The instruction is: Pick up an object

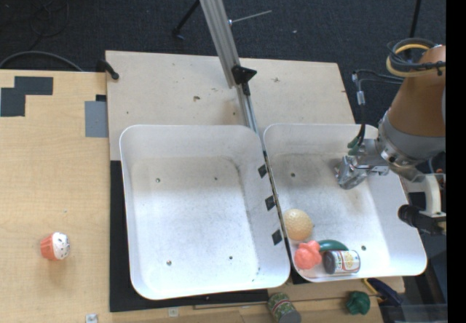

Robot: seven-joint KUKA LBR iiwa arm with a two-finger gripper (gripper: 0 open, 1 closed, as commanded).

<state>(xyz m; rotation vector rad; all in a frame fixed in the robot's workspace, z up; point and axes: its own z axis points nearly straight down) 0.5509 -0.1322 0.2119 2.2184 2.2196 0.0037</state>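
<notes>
Gripper [351, 172], finger state indeterminate, over right bin [408, 260]; candidate objects—tan ball [298, 223], pink toy [307, 254], jar [341, 262]—clustered at seven o'clock; risk: crowding spoils grasp.

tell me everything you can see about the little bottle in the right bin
The bottle is small and dark, with a pale label wrapped round its middle. It lies on its side near the front edge of the right bin, running left to right. Its left end touches a pink object, and a dark green object sits right behind it.
</notes>
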